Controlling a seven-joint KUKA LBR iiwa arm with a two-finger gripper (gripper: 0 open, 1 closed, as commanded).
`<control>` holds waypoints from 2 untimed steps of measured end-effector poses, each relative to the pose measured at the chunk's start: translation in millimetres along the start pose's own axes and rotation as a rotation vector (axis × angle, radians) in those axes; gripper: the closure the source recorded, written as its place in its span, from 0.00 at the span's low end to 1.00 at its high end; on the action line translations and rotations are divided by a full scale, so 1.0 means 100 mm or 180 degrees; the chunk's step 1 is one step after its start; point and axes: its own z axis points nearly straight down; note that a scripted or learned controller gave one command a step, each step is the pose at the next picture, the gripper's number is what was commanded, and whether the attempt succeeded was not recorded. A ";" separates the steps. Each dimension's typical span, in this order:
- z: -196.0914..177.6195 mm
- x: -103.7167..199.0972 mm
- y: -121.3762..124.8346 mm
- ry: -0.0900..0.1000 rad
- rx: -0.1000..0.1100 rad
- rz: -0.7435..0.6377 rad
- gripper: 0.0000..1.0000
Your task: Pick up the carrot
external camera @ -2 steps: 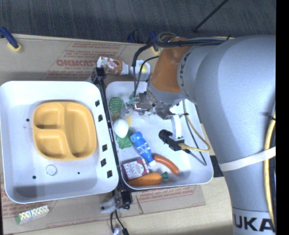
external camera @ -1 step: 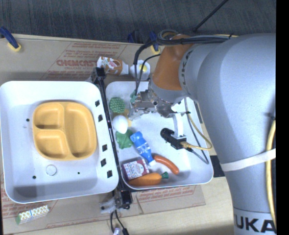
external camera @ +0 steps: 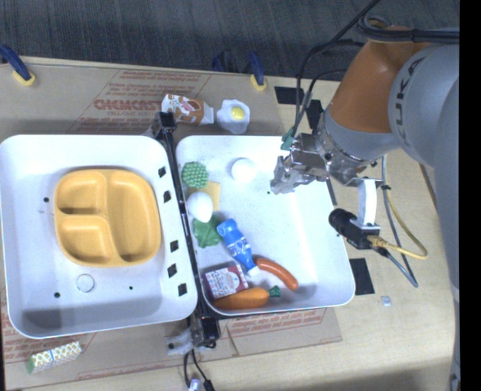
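Grey arm (external camera: 403,80) enters from right, orange band above wrist; gripper (external camera: 283,182) hangs over upper part of right bin (external camera: 330,259), pointing down-left, nothing visibly held

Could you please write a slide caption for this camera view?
Gripper poised over right bin, away from the carrot at its near edge.

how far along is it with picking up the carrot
Nothing looks done yet: the carrot lies at the near edge of the right bin, beside a hot dog. In hand: the gripper hovers over the bin's far part, well away from it. Left: reaching the carrot, grasping and lifting it.
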 end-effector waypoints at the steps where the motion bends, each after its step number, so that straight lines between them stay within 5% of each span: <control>1: 0.00 0.00 0.00 0.0000 0.0003 -0.0001 0.00; 2: 0.75 0.18 0.32 -0.0001 0.0012 0.0021 0.00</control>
